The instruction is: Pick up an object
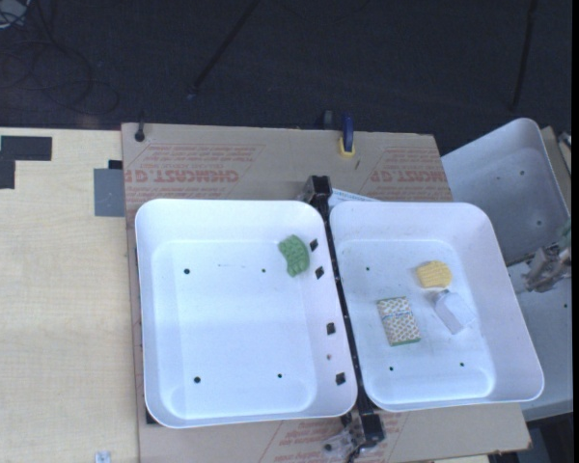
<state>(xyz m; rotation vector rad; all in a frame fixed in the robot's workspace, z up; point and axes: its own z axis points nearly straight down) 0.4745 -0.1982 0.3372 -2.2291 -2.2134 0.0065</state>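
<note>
A small green lumpy object [293, 255] lies in the left bin [174, 355], near its upper right corner. The right bin [482, 374] holds three things close together. A round yellow object [433, 275] lies toward the back. A flat box with a speckled pattern [399, 320] rests just left of centre. A pale, almost clear block [450, 312] sits between them on the right, apart from both.
Both bins rest on a cardboard sheet [222, 167] over a light wooden bench [48, 307]. Black clips [330, 328] line the seam between the bins. A grey metal plate [507, 167] stands at the right. A blue and yellow clamp [346, 141] sits at the cardboard's back edge.
</note>
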